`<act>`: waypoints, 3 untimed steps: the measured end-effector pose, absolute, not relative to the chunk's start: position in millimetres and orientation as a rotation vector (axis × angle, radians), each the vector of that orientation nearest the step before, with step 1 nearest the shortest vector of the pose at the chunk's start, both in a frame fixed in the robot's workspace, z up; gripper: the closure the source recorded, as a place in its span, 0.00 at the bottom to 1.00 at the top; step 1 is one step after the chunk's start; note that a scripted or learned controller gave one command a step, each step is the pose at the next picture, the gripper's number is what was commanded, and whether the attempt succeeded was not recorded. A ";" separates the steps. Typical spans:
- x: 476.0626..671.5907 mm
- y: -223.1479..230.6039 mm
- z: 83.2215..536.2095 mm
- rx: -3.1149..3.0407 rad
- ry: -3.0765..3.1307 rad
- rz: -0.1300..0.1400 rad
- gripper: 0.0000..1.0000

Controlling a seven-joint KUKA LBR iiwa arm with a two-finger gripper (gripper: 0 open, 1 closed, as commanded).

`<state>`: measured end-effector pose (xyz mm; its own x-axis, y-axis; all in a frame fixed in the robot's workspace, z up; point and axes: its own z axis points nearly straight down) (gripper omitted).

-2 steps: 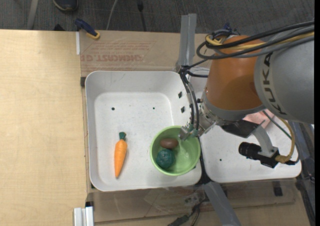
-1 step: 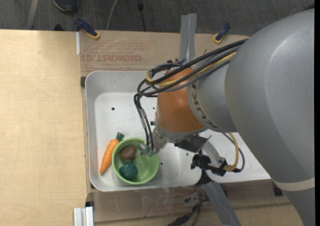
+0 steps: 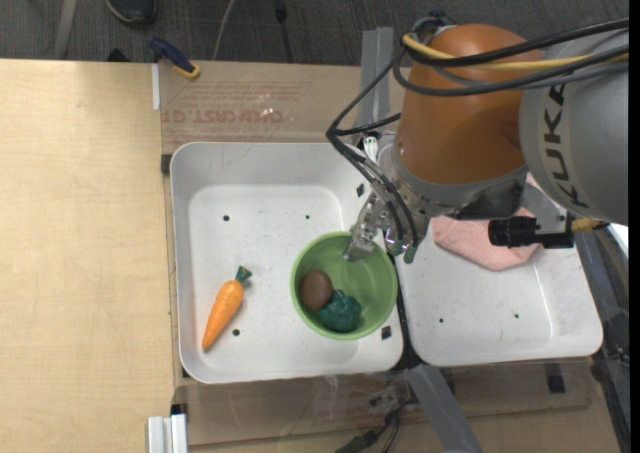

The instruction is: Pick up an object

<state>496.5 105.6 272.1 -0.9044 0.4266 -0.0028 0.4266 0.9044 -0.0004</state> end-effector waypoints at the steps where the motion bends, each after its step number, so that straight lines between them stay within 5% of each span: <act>1: 486.0 -21.7 194.5 -0.090 3.128 -0.003 1.00; 2: 502.2 -127.6 205.0 -0.767 3.042 0.000 1.00; 3: 578.3 -181.4 98.5 -0.701 3.048 -0.009 1.00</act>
<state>578.3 -181.4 98.5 -0.8993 -0.4371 -0.0119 -0.4370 0.8994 -0.0085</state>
